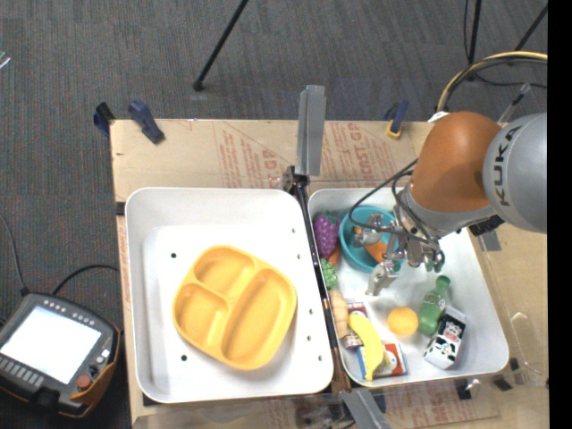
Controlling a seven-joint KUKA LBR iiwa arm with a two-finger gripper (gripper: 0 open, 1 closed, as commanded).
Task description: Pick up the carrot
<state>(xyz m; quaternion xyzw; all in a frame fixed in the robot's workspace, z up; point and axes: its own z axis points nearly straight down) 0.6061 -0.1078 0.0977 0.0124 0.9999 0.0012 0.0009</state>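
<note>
the carrot (pixel 379 248), seemingly in the bowl (pixel 356 250), lies just beside the tool (pixel 393 266).

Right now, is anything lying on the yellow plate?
No, the yellow plate in the left bin has all three compartments bare.

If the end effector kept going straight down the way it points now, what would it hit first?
Probably bare floor of the right bin, beside the blue bowl. The end effector points down there, though depth is hard to judge.

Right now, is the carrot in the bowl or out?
In: the carrot lies inside the blue bowl, beside the gripper.
</note>
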